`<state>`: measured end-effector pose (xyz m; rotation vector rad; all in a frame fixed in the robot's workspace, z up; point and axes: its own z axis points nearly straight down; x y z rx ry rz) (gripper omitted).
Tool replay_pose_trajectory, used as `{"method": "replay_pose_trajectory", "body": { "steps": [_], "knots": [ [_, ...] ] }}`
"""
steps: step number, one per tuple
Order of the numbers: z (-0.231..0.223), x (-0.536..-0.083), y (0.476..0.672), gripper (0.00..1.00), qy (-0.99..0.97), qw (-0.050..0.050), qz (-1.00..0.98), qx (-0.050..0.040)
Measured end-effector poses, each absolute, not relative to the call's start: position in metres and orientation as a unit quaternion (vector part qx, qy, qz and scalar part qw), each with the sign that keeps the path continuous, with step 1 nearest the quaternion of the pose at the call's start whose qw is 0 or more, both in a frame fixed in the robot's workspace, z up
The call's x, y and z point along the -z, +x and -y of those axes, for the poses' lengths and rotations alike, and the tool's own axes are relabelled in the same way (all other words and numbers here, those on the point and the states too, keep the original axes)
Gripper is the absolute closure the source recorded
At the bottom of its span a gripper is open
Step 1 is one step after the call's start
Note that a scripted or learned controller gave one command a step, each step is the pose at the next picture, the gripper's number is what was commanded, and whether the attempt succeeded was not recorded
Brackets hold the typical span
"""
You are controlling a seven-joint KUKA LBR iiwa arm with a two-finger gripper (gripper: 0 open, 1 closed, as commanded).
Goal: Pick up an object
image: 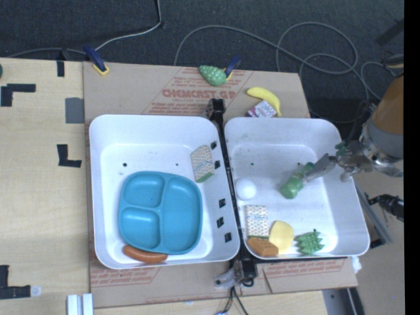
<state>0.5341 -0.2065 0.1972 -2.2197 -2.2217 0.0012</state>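
My gripper (314, 169) is closed on the green bottle (293, 184), whose long axis slants from lower left up toward my wrist.

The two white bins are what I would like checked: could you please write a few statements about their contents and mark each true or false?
1. The blue divided plastic plate lies in the left white bin. True.
2. The small white ball sits on that plate. False: it lies in the right white bin.
3. The orange sausage-shaped toy lies at the plate's near edge. True.
4. The yellow banana toy lies inside the right bin. False: it rests on the cardboard behind it.
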Motion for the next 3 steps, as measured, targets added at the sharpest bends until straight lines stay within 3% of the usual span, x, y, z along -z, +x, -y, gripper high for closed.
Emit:
{"method": "replay_pose_trajectory", "body": {
  "steps": [1,2,3],
  "knots": [
    [0.176,-0.087,0.573,0.0,-0.706,-0.002,0.708,0.0013],
    [0.177,-0.097,0.573,1.0,-0.706,-0.003,0.708,0.0005],
    [0.08,-0.185,0.617,1.0,-0.706,0.0,0.708,0.0006]
  ]
}}
